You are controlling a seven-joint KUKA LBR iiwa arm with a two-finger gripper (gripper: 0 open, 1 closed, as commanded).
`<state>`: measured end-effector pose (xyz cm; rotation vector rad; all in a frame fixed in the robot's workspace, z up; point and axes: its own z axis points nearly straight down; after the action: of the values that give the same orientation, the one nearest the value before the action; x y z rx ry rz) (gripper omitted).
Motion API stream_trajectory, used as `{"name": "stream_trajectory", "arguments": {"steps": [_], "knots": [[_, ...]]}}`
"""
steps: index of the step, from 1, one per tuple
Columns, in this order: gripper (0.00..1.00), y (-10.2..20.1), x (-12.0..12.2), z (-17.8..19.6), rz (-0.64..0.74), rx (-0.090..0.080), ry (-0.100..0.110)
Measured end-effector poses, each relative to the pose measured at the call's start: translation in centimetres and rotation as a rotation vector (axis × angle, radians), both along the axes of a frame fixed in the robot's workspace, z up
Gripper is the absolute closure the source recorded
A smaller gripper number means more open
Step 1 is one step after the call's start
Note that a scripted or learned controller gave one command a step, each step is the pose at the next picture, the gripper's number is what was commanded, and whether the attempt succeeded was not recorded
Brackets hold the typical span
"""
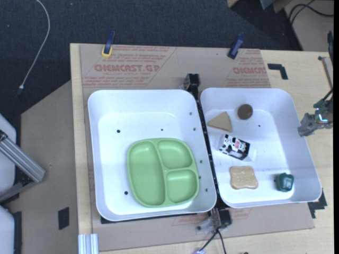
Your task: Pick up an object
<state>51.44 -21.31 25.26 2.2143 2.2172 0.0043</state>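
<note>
You are looking down at a slant on a counter [159, 62] that is carrying two shallow white bins side by side.

The left bin [100, 142] is holding a green divided plate [163, 171] with three compartments. It is lying flat in the bin's lower middle.

The right bin [296, 142] is holding five candidate objects for the pick:
- A tan wedge-shaped piece [221, 122] is lying in the upper left area, near the wall that the bins share.
- A small brown round object [244, 111] is sitting just beside the wedge, toward the bin's far wall.
- A small black-and-white printed packet [234, 146] is lying below the wedge, roughly at the bin's middle left.
- A tan toast-shaped piece [243, 178] is lying below the packet, toward the near wall.
- A small dark green object [284, 182] is sitting in the lower right corner, apart from the toast-shaped piece.

The pincer [312, 121] is showing at the right edge of the view, over the right rim of the right bin. It is standing well apart from every object in that bin, and nothing is showing between its fingers. You cannot tell whether those fingers are apart or together: the part is small and blurred.

Two blue clamps [108, 44] are gripping the counter's far edge.
</note>
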Motion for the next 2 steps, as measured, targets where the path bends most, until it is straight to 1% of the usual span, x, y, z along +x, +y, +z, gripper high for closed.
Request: {"name": "stream_trajectory", "arguments": {"steps": [1,2], "knots": [[1.0,6.3,1.1,-0.6,0.006,0.006,0.008],[1.0,10.9,2.0,-1.6,0.004,0.006,0.009]]}}
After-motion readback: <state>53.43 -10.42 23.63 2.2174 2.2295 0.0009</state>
